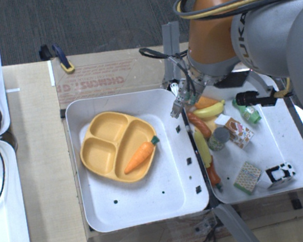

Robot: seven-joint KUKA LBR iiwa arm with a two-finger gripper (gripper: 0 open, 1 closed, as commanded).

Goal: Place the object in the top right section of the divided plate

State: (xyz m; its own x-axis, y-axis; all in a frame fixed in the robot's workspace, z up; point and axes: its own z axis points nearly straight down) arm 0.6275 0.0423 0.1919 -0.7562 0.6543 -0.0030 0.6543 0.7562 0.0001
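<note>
Carrot (138, 155) lying in divided plate (96, 154), right-hand section. Gripper (182, 103) above bin divider, finger state can't tell, nothing visibly held.

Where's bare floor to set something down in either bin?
Left bin: a wide bare strip below the divided plate, plus a band between the plate and the right wall. The carrot fills one plate section. Right bin: crowded near the banana and can; bare along its right side.

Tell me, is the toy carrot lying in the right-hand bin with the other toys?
No, the carrot lies on the yellow divided plate in the left bin.
</note>
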